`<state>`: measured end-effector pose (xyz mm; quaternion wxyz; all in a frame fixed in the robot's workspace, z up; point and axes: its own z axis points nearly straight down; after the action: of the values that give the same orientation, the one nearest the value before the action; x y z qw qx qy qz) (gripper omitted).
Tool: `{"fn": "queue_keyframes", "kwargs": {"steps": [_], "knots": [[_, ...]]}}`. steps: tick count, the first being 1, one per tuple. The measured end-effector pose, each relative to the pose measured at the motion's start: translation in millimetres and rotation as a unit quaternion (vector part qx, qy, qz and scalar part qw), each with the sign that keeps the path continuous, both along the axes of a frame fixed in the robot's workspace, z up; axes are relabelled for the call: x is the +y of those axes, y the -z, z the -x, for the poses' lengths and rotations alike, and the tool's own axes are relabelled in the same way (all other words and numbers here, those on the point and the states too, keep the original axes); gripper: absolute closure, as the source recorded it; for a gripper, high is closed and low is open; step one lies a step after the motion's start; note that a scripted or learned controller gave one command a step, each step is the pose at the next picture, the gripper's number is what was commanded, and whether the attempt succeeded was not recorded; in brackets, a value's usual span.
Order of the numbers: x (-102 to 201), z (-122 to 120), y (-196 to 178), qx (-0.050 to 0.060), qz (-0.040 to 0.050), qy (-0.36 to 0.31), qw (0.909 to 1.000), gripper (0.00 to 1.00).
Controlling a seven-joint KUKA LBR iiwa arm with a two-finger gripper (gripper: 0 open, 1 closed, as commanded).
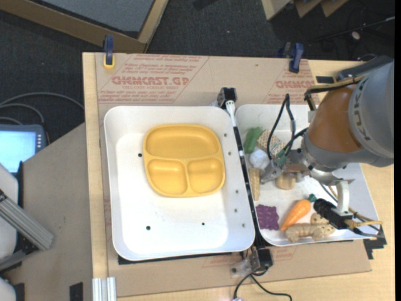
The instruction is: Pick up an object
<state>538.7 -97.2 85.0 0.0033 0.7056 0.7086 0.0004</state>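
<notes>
Carrot [297,212] lies loose in right bin [366,187], just below hand [283,168]; purple piece [267,216] beside it. Hand low among clutter, finger state cannot tell. Nothing visibly lifted; judged: grasp and lift remain.

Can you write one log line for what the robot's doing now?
arm over right bin | carrot lying there | yellow tray in left bin
</notes>
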Motion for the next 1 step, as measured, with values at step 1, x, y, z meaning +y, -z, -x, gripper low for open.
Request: {"fn": "queue_keyframes", "kwargs": {"steps": [1], "knots": [[-54.3, -83.1, -0.7, -0.001, 0.0004, 0.002, 1.0, 0.0]]}}
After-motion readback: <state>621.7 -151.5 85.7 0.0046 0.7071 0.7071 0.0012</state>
